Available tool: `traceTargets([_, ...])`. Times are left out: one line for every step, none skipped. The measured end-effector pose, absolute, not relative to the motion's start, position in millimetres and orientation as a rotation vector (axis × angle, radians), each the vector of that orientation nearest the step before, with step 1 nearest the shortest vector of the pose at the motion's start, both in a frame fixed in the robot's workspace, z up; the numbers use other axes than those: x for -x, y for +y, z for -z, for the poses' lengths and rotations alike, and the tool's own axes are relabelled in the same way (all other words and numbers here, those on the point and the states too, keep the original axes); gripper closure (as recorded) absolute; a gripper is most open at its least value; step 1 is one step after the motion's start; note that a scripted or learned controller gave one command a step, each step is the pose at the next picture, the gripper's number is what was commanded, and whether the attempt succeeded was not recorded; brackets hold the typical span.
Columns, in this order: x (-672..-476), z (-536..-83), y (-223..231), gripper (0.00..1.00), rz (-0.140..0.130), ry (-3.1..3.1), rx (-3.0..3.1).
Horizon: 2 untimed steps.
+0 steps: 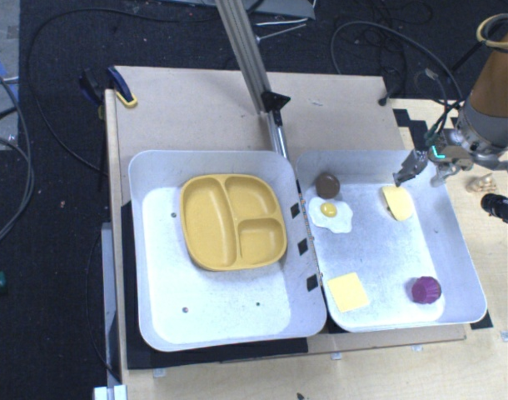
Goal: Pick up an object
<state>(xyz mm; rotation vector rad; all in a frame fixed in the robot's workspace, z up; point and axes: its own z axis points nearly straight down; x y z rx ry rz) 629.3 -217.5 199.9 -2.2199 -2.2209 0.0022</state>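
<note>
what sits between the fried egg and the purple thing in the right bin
Nothing: in the camera view the stretch of right bin floor from the fried egg to the purple object is bare. The yellow square slice lies below that line.

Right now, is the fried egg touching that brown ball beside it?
Cannot tell. In the camera view the egg lies right under the brown ball with no clear gap, but the slanted angle could hide one.

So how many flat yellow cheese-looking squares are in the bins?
2. One flat yellow square slice lies at the right bin's near-left corner; the other yellow slice sits farther back, just below the gripper. Nothing seems hidden.
</note>
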Motion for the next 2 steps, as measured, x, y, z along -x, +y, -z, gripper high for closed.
traceTargets([-630.1,-201.4,-217.5,0.0,0.0,-2.224,2.221])
traceTargets([-638.3,-142.5,-219.1,0.0,-0.003,-2.225,2.216])
